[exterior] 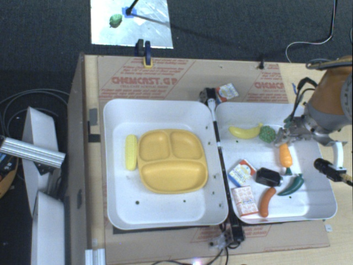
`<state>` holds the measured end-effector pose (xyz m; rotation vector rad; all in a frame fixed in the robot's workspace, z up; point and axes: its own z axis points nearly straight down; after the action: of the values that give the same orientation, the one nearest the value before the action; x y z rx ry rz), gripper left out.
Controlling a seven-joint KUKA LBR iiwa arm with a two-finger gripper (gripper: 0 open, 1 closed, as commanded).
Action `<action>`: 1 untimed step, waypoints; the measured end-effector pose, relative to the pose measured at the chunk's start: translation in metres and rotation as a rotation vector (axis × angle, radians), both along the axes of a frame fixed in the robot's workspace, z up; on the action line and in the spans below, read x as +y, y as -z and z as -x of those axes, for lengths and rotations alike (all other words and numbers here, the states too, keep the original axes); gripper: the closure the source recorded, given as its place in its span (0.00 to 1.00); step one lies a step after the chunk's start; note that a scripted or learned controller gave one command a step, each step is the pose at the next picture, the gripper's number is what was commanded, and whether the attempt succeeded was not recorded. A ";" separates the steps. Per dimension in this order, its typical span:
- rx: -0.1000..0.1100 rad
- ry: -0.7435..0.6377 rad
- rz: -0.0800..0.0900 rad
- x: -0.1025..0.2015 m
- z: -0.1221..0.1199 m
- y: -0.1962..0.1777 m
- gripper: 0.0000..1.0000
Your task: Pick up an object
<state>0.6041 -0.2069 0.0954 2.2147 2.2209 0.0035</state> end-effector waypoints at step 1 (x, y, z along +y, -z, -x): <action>0.005 -0.001 -0.003 0.059 0.034 0.011 1.00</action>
<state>0.5702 -0.1479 0.0840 2.2175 2.2257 0.0008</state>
